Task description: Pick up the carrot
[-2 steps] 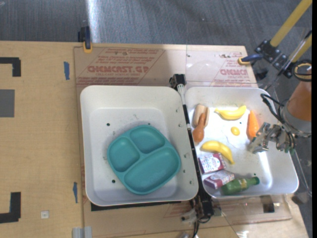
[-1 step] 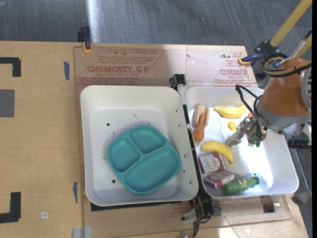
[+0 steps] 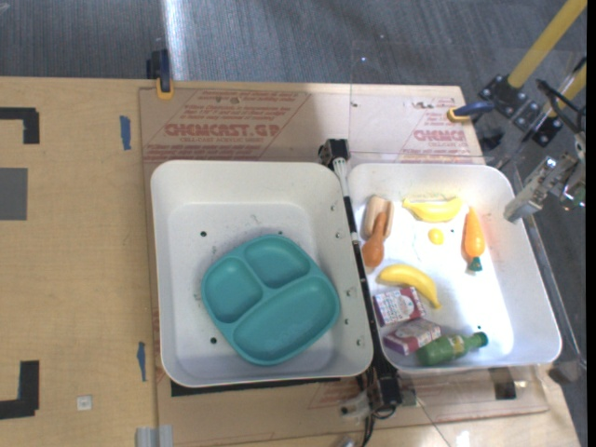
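The carrot (image 3: 473, 235) is orange with a small green stem end. It lies lengthwise near the right wall of the right bin (image 3: 535, 277), stem pointing toward the front. My gripper (image 3: 528, 200) hangs over the bin's right rim, just right of and slightly behind the carrot, mostly lost among the arm's grey parts and cables. Nothing shows held in it.
In the right bin lie a hot dog (image 3: 377, 216) with an orange piece (image 3: 373, 250) at its end, two yellow bananas (image 3: 434, 209) (image 3: 411, 281), a small yellow disc (image 3: 436, 237), a pink carton (image 3: 401, 304), a maroon box (image 3: 410, 338) and a green bottle (image 3: 452, 346). The left bin (image 3: 177, 250) holds a teal divided plate (image 3: 270, 297).
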Available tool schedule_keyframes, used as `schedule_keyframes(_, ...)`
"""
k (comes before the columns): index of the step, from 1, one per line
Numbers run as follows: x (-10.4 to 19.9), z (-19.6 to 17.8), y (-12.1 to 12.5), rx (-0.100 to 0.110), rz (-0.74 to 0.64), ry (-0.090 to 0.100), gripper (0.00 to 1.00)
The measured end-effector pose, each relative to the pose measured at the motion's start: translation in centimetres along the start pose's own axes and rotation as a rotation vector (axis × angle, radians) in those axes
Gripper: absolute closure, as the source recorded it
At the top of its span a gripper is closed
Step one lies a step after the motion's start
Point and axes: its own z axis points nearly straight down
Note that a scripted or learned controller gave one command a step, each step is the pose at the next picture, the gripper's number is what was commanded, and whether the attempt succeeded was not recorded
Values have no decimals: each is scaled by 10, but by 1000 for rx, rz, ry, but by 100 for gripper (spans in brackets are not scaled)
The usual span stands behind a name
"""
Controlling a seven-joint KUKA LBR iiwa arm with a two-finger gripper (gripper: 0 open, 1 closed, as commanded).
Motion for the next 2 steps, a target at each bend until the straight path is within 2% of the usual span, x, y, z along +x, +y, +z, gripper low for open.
schedule_keyframes(1,42,146,-15,7,-57,33,100)
schedule_keyframes(2,52,68,108,-8,-142,12,100)
